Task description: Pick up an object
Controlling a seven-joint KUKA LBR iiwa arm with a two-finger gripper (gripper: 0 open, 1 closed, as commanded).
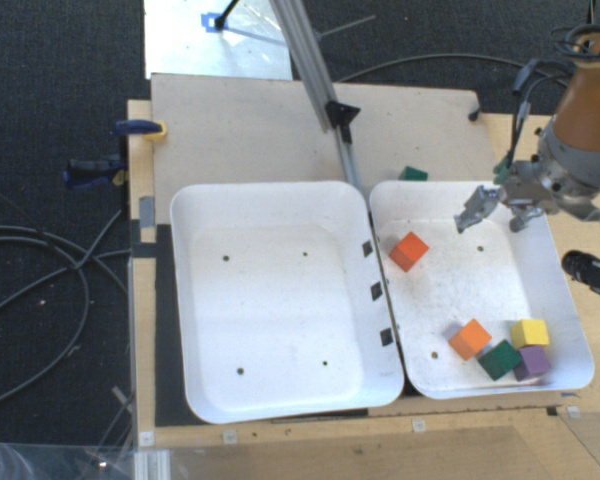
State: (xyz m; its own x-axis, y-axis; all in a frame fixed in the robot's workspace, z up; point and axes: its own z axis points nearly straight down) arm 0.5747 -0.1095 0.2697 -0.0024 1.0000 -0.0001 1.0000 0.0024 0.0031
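The gripper [497, 211] hovers spread and unladen over the right bin's [565, 268] far edge, above 5 blocks.

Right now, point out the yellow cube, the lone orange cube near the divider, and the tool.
yellow cube [530, 332], camera view, on its top face.
lone orange cube [408, 251], camera view, on its top face.
tool [498, 214], camera view, midway between its two fingertips, above the right bin's far edge.
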